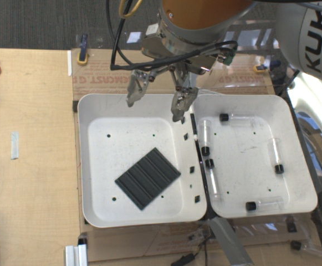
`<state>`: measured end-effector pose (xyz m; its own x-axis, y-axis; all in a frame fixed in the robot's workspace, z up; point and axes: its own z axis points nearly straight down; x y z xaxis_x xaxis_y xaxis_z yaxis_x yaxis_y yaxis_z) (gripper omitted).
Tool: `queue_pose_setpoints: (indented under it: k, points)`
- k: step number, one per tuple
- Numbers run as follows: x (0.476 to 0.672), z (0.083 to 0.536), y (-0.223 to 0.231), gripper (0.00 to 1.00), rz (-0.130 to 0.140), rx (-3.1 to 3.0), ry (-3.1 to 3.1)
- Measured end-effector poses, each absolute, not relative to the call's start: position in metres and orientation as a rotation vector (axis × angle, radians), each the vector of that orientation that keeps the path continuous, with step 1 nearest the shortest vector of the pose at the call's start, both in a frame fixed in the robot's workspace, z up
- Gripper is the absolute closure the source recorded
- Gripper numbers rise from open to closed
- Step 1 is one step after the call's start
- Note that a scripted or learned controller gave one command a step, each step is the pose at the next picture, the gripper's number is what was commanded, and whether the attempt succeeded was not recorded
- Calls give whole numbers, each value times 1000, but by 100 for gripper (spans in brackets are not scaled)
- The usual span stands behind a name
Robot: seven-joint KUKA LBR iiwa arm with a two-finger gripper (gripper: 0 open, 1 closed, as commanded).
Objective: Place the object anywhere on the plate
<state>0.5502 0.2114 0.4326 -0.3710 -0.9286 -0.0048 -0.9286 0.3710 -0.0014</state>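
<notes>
The gripper (157, 97) hangs with fingers apart and nothing between them over the upper edge of the left bin (88, 148). The dark ridged plate (148, 178) lies flat in that bin, lower centre. Clear tubes (206, 148) rest in the right bin (294, 148), probably the objects; a steady descent, centred on one tube, would suit.

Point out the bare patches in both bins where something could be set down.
Left bin: bare floor left of and above the dark ridged plate, below the open gripper. Right bin: the middle is free; clear tubes crowd its left, right, top and bottom edges.
</notes>
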Motion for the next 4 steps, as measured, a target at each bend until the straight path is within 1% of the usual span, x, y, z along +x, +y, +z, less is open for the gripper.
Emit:
queue_pose_setpoints:
  k: [1,2,3,4]
  points:
    - [553,441,210,100,6,-1747,2601]
    - [537,235,209,100,4,-2162,2277]
    - [537,235,209,0,4,-2162,2277]
    - [580,259,203,0,1,-1731,2616]
